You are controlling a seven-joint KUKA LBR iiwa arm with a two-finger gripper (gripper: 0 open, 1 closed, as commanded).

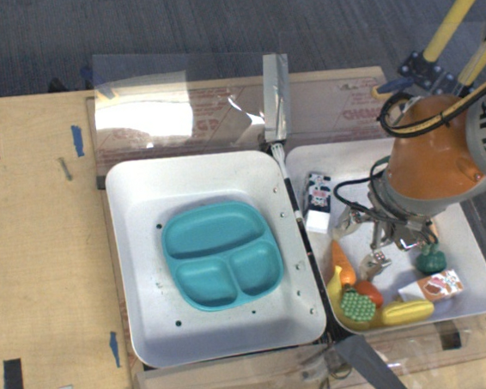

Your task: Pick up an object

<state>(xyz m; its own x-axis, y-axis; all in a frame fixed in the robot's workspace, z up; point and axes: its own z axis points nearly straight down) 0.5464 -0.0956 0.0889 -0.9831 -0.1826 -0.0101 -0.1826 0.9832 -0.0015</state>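
Toy food [384, 300] lies below gripper [385, 248] in right bin [481, 281].

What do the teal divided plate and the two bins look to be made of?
The teal divided plate looks like moulded plastic with a smooth, matte finish: uniform colour, rounded compartment ridges. The left bin and right bin seem thin white formed plastic, slightly glossy, with soft rounded corners.

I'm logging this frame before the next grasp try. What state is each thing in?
Teal plate: flat in the left bin, nothing on it.
Gripper: low over the right bin, holding nothing visible.
Banana: lying by the near wall.
Carrot: lying beside the divider.
Small carton: tipped over.
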